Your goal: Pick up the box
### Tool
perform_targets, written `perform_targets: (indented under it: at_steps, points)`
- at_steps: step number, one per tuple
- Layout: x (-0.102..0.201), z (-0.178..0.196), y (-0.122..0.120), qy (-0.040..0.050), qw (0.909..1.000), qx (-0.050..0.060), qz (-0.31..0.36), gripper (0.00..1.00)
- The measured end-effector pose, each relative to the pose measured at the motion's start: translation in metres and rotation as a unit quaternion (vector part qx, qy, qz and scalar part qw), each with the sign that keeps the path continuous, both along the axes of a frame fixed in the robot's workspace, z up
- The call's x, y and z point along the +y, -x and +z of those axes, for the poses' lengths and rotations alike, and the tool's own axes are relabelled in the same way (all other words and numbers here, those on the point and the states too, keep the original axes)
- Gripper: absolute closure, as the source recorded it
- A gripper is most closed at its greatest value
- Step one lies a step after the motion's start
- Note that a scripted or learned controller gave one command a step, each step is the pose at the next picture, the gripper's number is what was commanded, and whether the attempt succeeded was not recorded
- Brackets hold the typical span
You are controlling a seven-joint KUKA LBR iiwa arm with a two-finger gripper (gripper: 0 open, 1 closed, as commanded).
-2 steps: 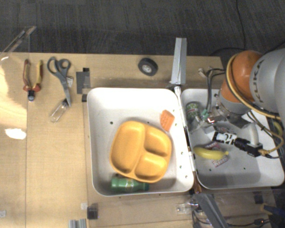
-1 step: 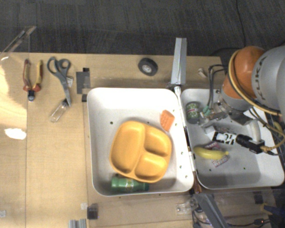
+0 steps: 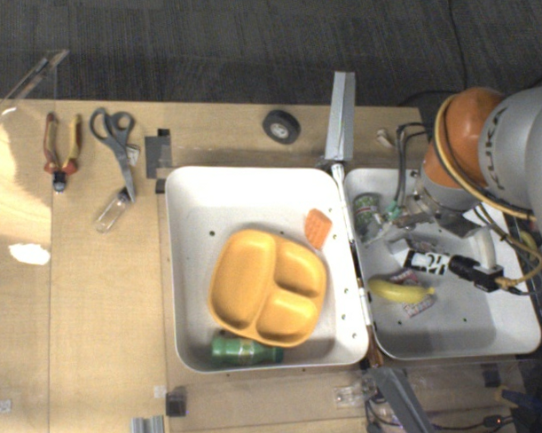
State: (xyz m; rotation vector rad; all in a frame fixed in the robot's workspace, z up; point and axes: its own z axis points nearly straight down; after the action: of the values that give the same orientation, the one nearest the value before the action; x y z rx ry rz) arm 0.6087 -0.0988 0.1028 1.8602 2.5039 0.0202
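The small orange cardboard box (image 3: 317, 227) lies in the left white bin (image 3: 191, 205), at about two o'clock from the yellow divided plastic tray (image 3: 268, 286), leaning against the bin's right wall and just beside the tray's rim. A green can (image 3: 245, 350) sits at the tray's six o'clock. The gripper (image 3: 402, 217) hangs over the right white bin (image 3: 515, 336), above a yellow banana (image 3: 400, 291) and a small clear jar (image 3: 367, 208); its state I cannot tell from here. The box looks light, stiff and thin-walled, possibly crushable. Taking it across its narrow faces seems best, since wall and tray crowd it.
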Motion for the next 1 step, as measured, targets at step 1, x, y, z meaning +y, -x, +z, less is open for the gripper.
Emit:
perform_targets:
  at_steps: [1]
  points:
    - [0.0014, 0.0121, -0.0028, -0.0004, 1.0000, -0.004, 0.002, 1.00]
